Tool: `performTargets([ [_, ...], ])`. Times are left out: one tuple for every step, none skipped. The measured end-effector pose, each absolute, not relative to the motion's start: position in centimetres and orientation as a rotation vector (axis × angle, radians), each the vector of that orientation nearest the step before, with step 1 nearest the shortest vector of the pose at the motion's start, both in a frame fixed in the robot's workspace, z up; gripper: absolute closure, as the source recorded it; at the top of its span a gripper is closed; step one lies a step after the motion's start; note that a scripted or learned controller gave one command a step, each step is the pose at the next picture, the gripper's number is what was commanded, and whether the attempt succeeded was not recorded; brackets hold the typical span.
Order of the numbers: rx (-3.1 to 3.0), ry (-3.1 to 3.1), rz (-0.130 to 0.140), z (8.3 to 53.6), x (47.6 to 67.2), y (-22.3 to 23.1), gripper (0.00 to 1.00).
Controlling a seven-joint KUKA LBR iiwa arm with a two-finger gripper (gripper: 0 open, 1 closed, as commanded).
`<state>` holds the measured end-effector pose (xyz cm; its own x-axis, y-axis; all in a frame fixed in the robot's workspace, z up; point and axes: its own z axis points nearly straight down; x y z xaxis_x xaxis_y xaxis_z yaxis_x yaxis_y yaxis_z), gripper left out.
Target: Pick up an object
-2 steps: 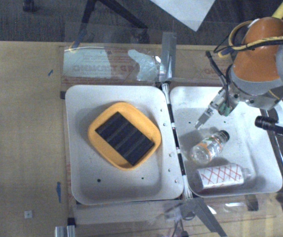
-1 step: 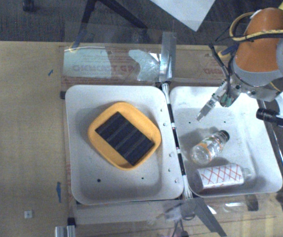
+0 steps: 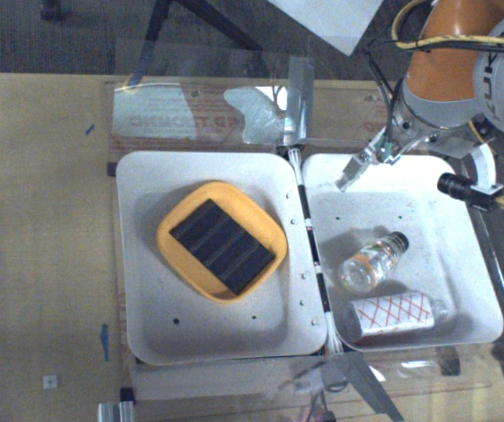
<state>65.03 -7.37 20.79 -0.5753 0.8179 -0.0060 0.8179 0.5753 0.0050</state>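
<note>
Where bench (image 3: 40, 236) ends, dark carpet (image 3: 23, 42).

Single fixed camera above bench (image 3: 40, 236), looking down at slant on both bins (image 3: 137, 183), moderately near.

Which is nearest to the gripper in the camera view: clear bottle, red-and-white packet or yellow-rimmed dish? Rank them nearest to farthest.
Measured from the gripper, at the top of the right bin:
1. Clear bottle, lying mid right bin, just below the gripper.
2. Red-and-white packet, at the right bin's bottom edge.
3. Yellow-rimmed dish, in the left bin, across the divider.
</note>
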Motion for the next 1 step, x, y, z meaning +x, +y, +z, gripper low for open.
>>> performTargets([
  [1.478, 2.770, 0.001, 14.34, 61.44, -9.83, 0.00],
])
